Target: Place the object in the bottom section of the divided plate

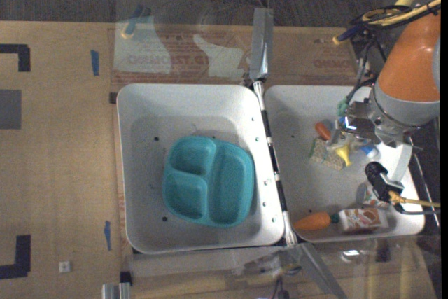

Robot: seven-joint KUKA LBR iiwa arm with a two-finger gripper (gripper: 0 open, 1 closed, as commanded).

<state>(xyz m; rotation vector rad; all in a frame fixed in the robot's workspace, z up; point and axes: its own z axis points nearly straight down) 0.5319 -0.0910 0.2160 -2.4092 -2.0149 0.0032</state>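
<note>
Camera view shows our gripper low over the small toys at right of frame, its state beyond telling, while the teal plate waits centre-left; we judge these toys light, hard, best pinched across the middle.

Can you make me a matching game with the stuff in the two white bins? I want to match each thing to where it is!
Things:
1. plate
2. carrot
3. gripper
4. carton

Places:
A. above the right bin's toys
B. middle of the left bin
C. right bin's bottom edge, near the divider
D. right bin's bottom edge, right of the carrot

Pairs: 1-B, 2-C, 3-A, 4-D
</note>
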